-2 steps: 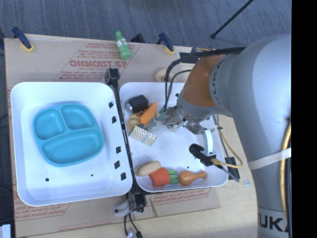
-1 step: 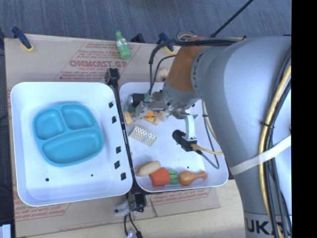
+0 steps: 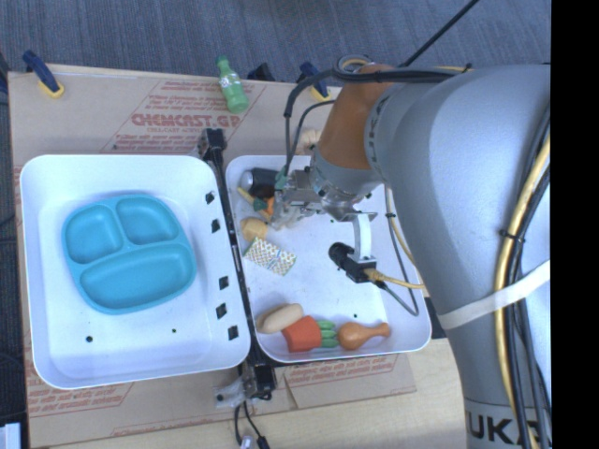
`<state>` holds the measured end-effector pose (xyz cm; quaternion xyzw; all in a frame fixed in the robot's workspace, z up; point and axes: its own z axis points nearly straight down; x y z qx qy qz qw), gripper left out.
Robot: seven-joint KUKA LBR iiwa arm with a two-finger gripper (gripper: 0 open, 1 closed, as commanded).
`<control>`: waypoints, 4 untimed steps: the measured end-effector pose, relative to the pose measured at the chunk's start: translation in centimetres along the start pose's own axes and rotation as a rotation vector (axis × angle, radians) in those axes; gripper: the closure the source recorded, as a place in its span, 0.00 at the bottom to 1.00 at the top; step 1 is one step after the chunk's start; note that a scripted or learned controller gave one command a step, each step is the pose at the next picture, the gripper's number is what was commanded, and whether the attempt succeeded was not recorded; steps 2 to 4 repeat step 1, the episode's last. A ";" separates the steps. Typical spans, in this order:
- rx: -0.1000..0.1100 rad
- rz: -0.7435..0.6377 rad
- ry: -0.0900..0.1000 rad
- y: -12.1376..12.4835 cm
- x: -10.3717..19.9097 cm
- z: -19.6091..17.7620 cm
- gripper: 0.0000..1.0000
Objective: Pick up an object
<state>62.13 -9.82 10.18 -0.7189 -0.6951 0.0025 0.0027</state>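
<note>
Camera view looks down on two shallow white bins, and the grey arm with its orange band is reaching into the right-hand bin (image 3: pixel 412 330). The two-finger gripper (image 3: pixel 285 204) sits low near that bin's upper left corner, right among a small cluster of dark and yellow pieces (image 3: pixel 255 187); whether it is open, or has anything, I cannot tell from this angle.

Candidates are plenty: a pale yellow rounded toy (image 3: pixel 255 228) by the bin's left wall, a checkered flat packet (image 3: pixel 269 256) just below it, and along the bottom edge a beige bread-shaped toy (image 3: pixel 280 318), an orange-and-green toy carrot (image 3: pixel 309 333) and a tan pear-shaped toy (image 3: pixel 360 333). The left-hand bin (image 3: pixel 37 251) carries a blue divided plastic plate (image 3: pixel 129 251).

To do this well, I'd say: commit to one piece in that corner, centre over it, keep off the wall, close fully, then lift straight.
</note>
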 end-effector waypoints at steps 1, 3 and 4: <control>-0.006 -0.177 -0.001 2.5 5.5 -9.1 1.00; -0.006 -0.177 -0.001 2.5 5.5 -9.1 1.00; -0.006 -0.177 -0.001 2.5 5.5 -9.1 1.00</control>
